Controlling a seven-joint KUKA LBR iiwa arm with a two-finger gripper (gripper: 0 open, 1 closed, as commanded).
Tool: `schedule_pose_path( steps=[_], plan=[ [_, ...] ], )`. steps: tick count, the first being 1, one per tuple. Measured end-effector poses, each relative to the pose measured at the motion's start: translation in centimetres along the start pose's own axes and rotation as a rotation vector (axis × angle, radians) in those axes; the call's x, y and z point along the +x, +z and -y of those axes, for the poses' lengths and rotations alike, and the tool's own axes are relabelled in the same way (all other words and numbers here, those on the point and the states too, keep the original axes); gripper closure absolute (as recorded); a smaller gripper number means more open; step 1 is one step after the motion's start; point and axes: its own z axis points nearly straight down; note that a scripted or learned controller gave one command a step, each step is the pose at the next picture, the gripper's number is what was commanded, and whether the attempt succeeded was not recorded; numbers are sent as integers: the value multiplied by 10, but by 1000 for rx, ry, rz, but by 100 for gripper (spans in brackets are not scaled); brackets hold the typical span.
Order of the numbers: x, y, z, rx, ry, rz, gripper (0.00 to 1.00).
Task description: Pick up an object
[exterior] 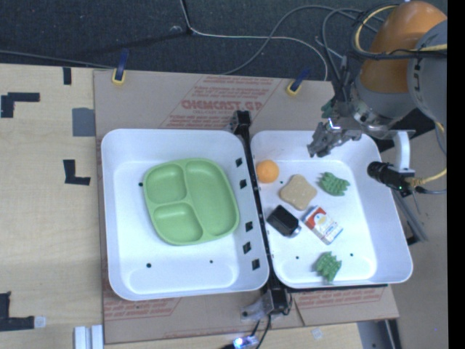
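Right bin [363, 264] far edge: pincer [320, 148] above bare floor.

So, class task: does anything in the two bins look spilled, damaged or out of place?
Nothing stands out. The green divided plate lies flat in the left bin, and the right bin holds its small items loosely scattered but intact. The tool sits over the right bin's far edge.

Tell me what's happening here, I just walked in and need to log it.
A grey robot arm reaches in from the right, its claw above the far edge of the right bin. That bin holds an orange ball, a tan sponge, a black block, a small carton and two green toys. A green divided plate lies in the left bin.
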Motion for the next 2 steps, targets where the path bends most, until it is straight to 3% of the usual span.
schedule_pose_path(
  steps=[2],
  plan=[
    [108,7,-10,3,0,1,100]
  ],
)
